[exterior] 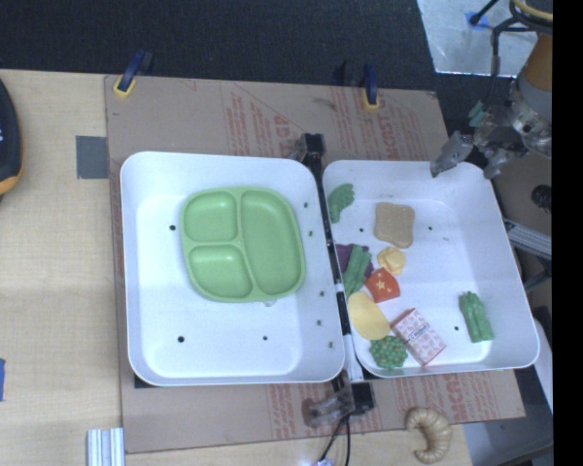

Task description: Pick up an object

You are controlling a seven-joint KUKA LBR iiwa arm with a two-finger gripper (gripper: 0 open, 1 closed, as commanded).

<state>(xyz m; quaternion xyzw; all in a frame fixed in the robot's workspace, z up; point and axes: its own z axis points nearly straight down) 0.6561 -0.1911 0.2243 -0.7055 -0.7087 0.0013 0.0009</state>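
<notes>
The right bin [500, 260] holds all the small toy food. Most pieces lie close together along its left edge: a green leafy piece [341, 201] near the far left corner, a dark purple piece [347, 258], a red piece [383, 284], a small yellow piece [392, 258], a larger yellow piece [368, 316], a green broccoli-like piece [388, 352] and a red-and-white box [419, 336] near the front edge. A brown bread slice [394, 223] lies alone toward the far edge, with free floor on all sides. A green bean-like piece [475, 316] lies near the right edge, well apart from the others. The middle and the far right part of this bin are bare.

The left bin [146, 260] carries a green divided plate [243, 243] in its middle, with wide white margin around it.

The gripper [463, 155] is above the far right corner of the right bin, near the rim. Its fingers stand apart and nothing is between them.

A croissant [430, 431] lies on the bench [49, 289], in front of the right bin.
</notes>
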